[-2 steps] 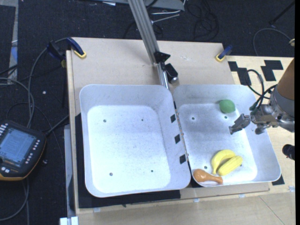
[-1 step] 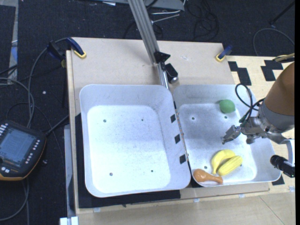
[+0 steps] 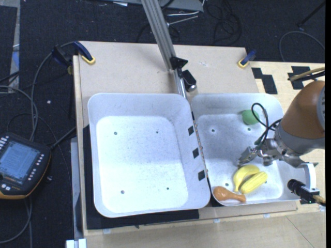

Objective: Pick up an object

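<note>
The yellow banana toy (image 3: 250,180) lies near the front wall of the right bin (image 3: 222,112), with an orange gourd-shaped piece (image 3: 228,194) just beside it toward the front corner and a green ball (image 3: 250,117) well apart near the far wall. The claw (image 3: 249,155) hangs just above the banana's upper end, reaching in from the right under the grey arm (image 3: 302,120). Its tips are too small and dark against the bin floor to show how far apart they stand, and nothing is visibly between them, so its state cannot be told.

The likely trouble is the banana's curved, bunched shape: a closing pinch at its end may squirt it sideways, probably toward the orange piece or the front wall. The black cable (image 3: 261,119) looping off the wrist could also brush the green ball.

Room is tight at the front and right walls, where the wrist already overhangs the rim. The open floor toward the divider gives better clearance. The left bin (image 3: 103,107) sits alongside on the surface (image 3: 129,66).
</note>
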Action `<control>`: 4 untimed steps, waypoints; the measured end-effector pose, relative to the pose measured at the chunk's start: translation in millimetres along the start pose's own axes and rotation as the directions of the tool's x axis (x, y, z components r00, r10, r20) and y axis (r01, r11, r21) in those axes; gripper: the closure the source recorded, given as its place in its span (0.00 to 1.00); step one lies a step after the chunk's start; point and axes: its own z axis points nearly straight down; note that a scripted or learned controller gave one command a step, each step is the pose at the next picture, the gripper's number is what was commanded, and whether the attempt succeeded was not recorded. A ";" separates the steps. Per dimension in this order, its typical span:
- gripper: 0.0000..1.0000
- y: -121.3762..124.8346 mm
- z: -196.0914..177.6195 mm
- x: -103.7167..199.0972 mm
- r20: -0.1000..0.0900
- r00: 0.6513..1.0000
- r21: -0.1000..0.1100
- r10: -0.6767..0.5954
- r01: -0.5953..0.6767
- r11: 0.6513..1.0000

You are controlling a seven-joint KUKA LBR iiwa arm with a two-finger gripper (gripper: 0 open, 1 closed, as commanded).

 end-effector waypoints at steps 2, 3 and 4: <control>1.00 3.0 -63.6 10.0 0.002 1.000 -0.009 -0.002 0.002 1.000; 1.00 -2.8 -122.2 5.1 0.003 1.000 -0.010 0.000 0.000 1.000; 1.00 -2.5 -134.8 5.1 0.002 1.000 -0.006 0.000 0.000 1.000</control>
